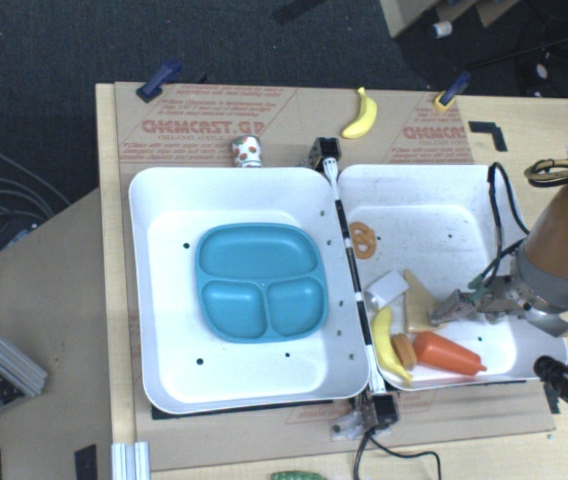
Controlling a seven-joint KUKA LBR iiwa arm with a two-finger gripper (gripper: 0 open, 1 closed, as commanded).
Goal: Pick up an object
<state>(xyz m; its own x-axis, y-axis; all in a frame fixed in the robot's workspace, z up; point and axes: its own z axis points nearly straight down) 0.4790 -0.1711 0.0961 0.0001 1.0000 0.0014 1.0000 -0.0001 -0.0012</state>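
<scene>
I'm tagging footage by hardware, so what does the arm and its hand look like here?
The arm shows a broad orange-brown band over a grey wrist section. A black cable loops along it, beside a yellowish ring-shaped fitting. The hand is slim grey metal with small dark and greenish parts at its base.

Blue tray point(260, 280), orange carrot point(448, 353)

Look at the left bin point(154, 268): a blue divided plate point(261, 280) lies flat at its middle. Beyond both bins, on the bench board point(294, 118), you have a yellow banana point(361, 116) and a small spotted cup point(247, 151), well apart from each other.
</scene>
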